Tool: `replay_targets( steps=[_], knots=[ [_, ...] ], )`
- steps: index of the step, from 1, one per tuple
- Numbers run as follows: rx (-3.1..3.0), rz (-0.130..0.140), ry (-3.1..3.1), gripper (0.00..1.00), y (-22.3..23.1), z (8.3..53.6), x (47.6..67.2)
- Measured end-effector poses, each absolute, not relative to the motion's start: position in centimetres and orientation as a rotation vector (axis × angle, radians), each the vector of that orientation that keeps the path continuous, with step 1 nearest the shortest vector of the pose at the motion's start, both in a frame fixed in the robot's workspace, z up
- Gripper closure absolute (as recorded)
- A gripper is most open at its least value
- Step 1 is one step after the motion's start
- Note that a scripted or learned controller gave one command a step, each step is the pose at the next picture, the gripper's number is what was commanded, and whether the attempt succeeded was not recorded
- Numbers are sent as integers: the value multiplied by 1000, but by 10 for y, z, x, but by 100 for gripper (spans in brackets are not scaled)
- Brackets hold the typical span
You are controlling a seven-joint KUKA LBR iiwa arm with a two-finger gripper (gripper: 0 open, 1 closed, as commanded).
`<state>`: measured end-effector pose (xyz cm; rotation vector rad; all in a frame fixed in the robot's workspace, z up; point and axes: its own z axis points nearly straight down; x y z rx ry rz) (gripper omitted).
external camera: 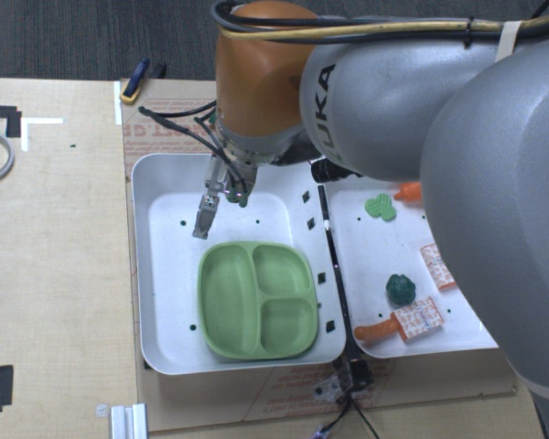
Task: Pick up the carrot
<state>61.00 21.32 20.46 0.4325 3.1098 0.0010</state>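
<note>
Carrot [376, 332] — half under a packet [418, 318]

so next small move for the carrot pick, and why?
Probably swing the gripper across the divider into the right bin. It hangs over the left bin, above the green plate, while the carrot lies at the right bin's near edge beside a small carton.
</note>
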Motion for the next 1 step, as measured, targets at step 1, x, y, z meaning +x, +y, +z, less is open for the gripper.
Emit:
replay_targets(
  steps=[1],
  knots=[
    [759,0,3048,0,203,176,624]
  ],
)
